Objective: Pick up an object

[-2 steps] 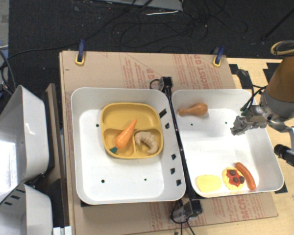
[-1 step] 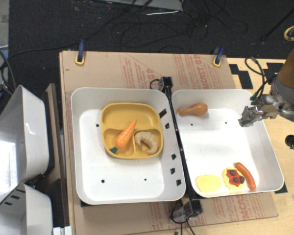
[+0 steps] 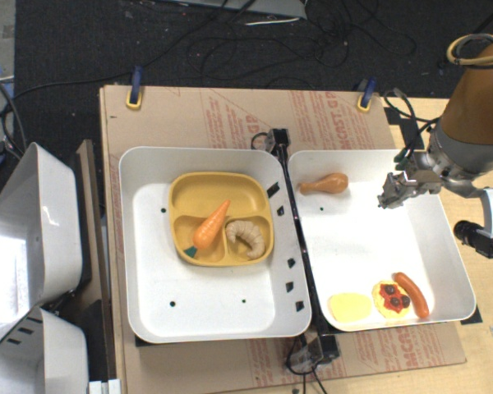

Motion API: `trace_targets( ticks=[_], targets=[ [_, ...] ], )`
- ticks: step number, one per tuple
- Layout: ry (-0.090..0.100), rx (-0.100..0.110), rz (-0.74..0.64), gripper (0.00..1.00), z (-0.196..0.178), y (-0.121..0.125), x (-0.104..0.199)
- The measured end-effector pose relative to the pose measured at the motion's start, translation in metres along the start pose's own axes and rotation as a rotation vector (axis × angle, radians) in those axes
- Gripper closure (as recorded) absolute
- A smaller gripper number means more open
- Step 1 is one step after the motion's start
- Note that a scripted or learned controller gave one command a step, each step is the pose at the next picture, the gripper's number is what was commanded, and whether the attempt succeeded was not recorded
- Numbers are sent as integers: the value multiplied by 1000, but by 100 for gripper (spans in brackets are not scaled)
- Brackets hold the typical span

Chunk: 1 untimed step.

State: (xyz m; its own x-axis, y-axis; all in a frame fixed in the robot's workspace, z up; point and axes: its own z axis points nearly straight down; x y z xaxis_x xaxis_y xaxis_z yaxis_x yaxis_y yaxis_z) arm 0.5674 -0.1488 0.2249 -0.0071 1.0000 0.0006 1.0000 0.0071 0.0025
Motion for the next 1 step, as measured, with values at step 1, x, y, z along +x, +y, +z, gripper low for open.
trace_targets(
  ticks=[1],
  targets=[
    [0, -1, -1, 100, -3, 23, 57]
  ],
)
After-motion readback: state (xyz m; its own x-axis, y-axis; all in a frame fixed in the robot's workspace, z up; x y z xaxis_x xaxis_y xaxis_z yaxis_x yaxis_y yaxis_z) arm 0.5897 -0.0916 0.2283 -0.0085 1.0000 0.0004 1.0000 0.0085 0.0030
